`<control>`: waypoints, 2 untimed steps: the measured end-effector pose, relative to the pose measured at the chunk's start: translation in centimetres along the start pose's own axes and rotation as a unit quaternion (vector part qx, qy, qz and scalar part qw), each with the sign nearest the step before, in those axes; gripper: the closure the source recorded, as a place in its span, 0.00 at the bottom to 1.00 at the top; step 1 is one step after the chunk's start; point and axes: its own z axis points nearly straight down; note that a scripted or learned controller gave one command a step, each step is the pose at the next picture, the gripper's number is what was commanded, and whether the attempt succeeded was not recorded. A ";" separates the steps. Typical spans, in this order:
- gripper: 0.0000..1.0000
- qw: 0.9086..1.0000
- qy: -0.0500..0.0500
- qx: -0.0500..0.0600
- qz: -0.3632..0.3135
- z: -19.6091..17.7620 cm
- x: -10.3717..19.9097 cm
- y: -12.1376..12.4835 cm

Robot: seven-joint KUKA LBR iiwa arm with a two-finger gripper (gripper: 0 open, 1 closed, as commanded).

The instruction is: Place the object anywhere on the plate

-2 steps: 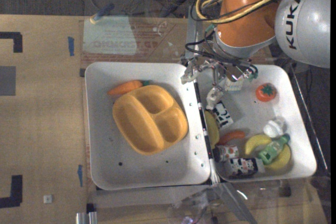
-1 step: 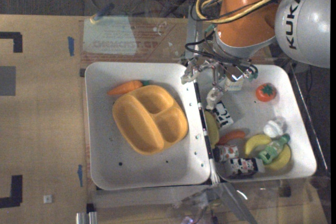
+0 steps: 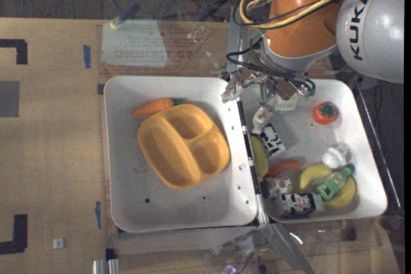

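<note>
A small black-and-white carton (image 3: pixel 273 141), judged light, stiff and best taken across its narrow sides, is seen just below the fingers (image 3: pixel 261 117), whose state cannot be told, while the yellow plate (image 3: pixel 183 144) is set well beyond them in the neighbouring bin.

Yellow plate (image 3: pixel 183 145) in left bin (image 3: pixel 122 202), carrot (image 3: pixel 153 106) touching plate

Yellow three-compartment plastic plate (image 3: pixel 183 145), lying flat, tilted askew, mid left white bin. Orange toy carrot (image 3: pixel 153 106) touching plate's upper-left rim, outside compartments.
</note>
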 end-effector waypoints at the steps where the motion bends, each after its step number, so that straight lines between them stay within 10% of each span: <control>1: 0.00 1.000 0.002 -0.001 -0.032 0.0 4.8 3.2; 2: 0.00 1.000 0.001 0.000 -0.016 -3.2 4.6 5.9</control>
